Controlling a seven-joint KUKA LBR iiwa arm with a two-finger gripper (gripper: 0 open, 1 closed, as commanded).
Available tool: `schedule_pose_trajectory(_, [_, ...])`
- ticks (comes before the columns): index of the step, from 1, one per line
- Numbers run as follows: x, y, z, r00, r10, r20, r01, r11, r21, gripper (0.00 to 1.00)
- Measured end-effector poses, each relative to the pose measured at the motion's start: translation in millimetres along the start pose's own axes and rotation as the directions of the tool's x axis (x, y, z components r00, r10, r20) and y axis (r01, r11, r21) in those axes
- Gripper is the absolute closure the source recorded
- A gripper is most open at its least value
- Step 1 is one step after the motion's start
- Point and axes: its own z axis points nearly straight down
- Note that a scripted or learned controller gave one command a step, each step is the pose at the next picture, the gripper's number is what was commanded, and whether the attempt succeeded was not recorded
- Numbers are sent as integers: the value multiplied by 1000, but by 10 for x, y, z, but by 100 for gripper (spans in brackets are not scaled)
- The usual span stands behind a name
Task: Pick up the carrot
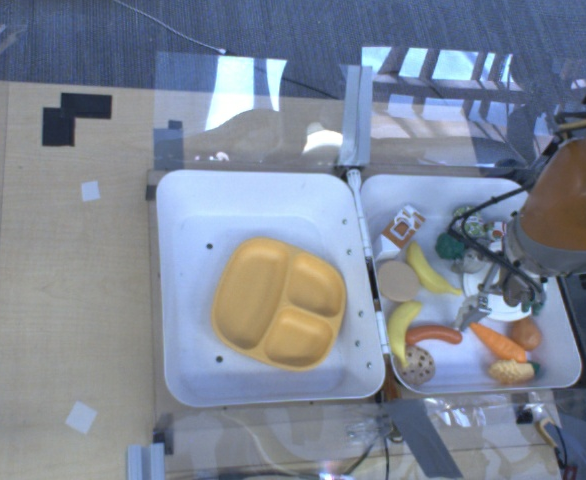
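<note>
The right bin (570,368) is a shallow white tray of smooth plastic. Along its near wall lie a speckled round item (419,365), a glossy red sausage (434,335) and the carrot (499,342), a tapered orange cone. The tool (470,311) hangs just beside the carrot's narrow tip, its fingers slightly spread and pinching nothing. Two curved yellow bananas (428,268) lie farther back. The left bin (178,298) carries a yellow sectioned plate (278,302).

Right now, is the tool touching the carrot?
Cannot tell. In the camera view the tool sits right at the carrot's left end, with no plain gap or contact.
</note>
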Motion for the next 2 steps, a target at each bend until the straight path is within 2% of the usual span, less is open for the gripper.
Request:
schedule_pose_trajectory(1, [580,79,-13,997,72,3,-72,997,1,0])
schedule_pose_trajectory(2, [548,92,-138,998,66,9,-66,998,1,100])
